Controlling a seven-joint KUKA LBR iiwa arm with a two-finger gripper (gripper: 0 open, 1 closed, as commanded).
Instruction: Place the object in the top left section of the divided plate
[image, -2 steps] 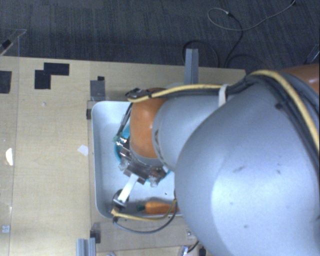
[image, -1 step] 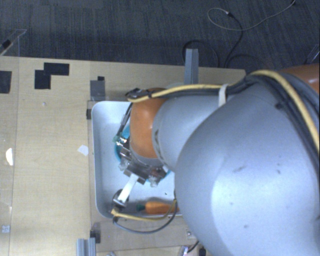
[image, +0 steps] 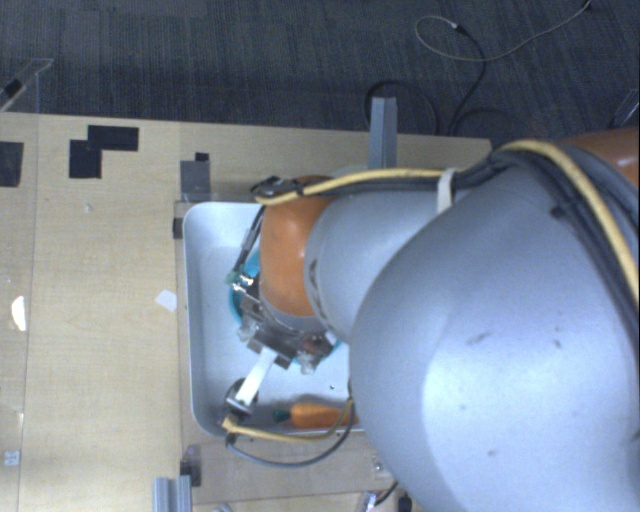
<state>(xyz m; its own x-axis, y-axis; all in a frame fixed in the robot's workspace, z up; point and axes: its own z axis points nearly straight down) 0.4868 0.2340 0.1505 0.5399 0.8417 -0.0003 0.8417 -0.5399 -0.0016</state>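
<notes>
camera view: the grey arm (image: 480, 330) covers most of the white bin (image: 205, 300) on the counter (image: 90, 330). the gripper (image: 240, 398) hangs low near the bin's front wall; its opening cannot be told. an orange object (image: 318, 412) lies just beside it on the bin floor.
</notes>
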